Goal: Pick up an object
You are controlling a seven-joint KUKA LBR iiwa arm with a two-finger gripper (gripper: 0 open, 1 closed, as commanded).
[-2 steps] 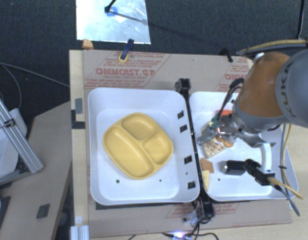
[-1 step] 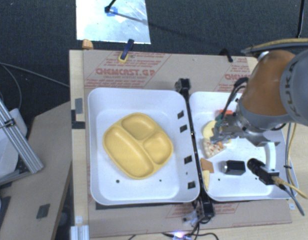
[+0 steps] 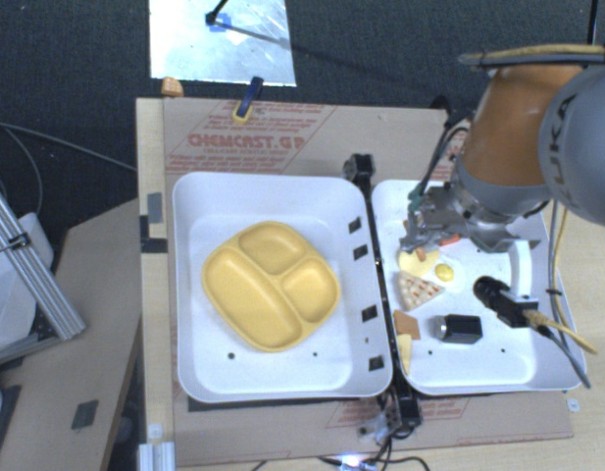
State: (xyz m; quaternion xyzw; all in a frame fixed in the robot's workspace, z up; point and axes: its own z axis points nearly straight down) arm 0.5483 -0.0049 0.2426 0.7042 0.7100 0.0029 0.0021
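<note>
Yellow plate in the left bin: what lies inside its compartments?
Nothing: all three compartments of the yellow plate show bare. The floor of the left bin under it is covered.

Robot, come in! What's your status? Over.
End effector over right bin. Pizza slice and egg close by. Yellow plate in left bin, out of the way.

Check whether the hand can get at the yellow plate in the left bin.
Probably yes: the yellow plate lies uncovered in the left bin; the hand hangs over the right bin beside it.
</note>
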